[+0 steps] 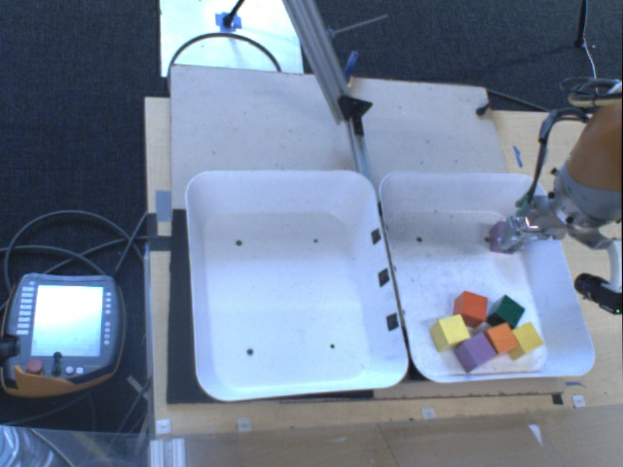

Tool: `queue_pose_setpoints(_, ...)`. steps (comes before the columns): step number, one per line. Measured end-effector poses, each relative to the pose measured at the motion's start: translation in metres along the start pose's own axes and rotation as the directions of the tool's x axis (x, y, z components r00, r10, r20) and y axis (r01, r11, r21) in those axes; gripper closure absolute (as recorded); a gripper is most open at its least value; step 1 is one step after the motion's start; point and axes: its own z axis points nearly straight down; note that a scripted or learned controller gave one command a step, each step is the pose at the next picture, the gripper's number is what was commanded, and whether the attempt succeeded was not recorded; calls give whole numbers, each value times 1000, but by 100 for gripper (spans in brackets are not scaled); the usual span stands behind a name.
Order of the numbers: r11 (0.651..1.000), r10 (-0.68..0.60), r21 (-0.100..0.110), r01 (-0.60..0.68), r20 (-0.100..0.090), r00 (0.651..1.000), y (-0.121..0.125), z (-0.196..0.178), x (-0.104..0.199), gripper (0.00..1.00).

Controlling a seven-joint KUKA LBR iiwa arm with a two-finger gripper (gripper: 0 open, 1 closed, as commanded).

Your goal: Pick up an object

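Down in the lower right of the frame, a cluster of small blocks sits bunched together on the floor of the right bin (pixel 428 212): an orange-red block (pixel 471 306) at the top of the group, a dark green block (pixel 506 311) just beside it to the right, a yellow block (pixel 449 332) on the left, a purple block (pixel 475 350) at the bottom, an orange block (pixel 501 338) in the middle, and a second yellow block (pixel 527 340) on the far right, hard by the bin's right wall. All of them look to be touching or nearly touching their neighbours. Above the cluster and well apart from it, the gripper (pixel 506 234) hangs low over the same bin near its right side, a greyish-purple tip against the white; it is too small and blurred here to tell how it is set, or whether anything sits in it. The arm (pixel 596 168), with its orange band, comes in from the right edge of the frame. The left bin (pixel 282 188) lies alongside, touching the right one along the middle. Far lower left, off the bench, a teach pendant (pixel 60 334) rests on the dark floor.
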Motion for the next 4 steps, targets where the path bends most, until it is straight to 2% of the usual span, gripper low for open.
queue_pose_setpoints(1, 1000, -2, -3, 2, 1, 1000, -1, -65, 1, 100)
queue_pose_setpoints(2, 1000, -2, 0, 2, 0, 1000, 1, -97, 0, 100)
queue_pose_setpoints(3, 1000, -6, 6, 6, -4, 1000, -15, -87, 52, 100)
queue_pose_setpoints(4, 1000, -7, 4, 7, -5, 1000, -30, -93, 111, 100)
